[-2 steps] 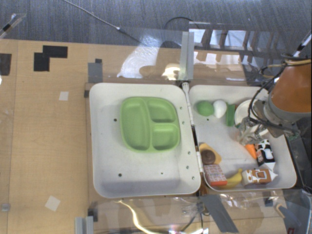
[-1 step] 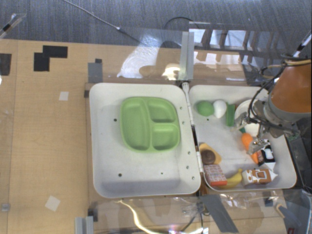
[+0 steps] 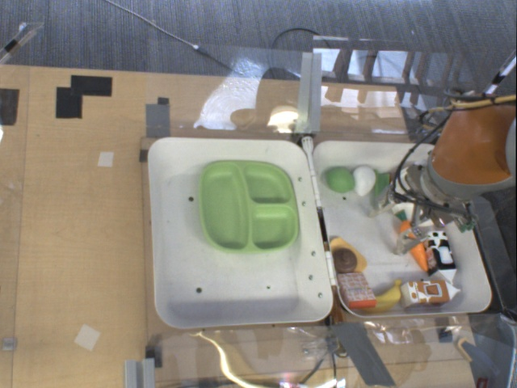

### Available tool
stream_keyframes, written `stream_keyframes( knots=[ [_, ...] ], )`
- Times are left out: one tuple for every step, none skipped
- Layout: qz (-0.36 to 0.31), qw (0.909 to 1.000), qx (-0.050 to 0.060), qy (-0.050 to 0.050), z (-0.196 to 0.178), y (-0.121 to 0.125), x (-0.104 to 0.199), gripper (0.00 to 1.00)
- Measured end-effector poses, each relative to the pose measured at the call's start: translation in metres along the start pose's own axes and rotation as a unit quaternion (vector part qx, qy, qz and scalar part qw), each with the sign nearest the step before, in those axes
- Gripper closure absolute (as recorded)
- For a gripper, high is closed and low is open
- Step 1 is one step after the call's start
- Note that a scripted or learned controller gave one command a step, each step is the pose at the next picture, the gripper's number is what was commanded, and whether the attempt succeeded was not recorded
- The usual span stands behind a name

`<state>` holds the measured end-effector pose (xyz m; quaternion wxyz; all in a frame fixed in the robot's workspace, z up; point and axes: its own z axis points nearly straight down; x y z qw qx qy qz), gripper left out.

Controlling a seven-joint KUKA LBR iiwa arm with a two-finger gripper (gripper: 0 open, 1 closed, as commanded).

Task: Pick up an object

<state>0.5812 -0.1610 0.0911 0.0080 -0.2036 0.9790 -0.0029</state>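
Orange carrot-shaped toy (image 3: pixel 417 255), small and glossy, lies in the right-hand shallow white bin (image 3: pixel 485 293), just beside a black-and-white block (image 3: pixel 439 249) and crowded by other toys, so it looks awkward to reach. Directly over it hangs the grey two-finger gripper (image 3: pixel 409 231); whether it grips anything I cannot tell. Alone in the left white bin (image 3: pixel 174 297) sits a green divided plastic tray (image 3: pixel 248 204).

Bench: a pale wooden top (image 3: pixel 73 241) (black square marks at far left) is seen.
Floor: dark grey carpet (image 3: pixel 161 10) is lit at top.
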Motion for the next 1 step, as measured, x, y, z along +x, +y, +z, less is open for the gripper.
stream_keyframes(
  knots=[
    [-0.001,0.9999,0.004,-0.010,-0.0155,-0.0007,-0.0067,1.00]
  ],
)
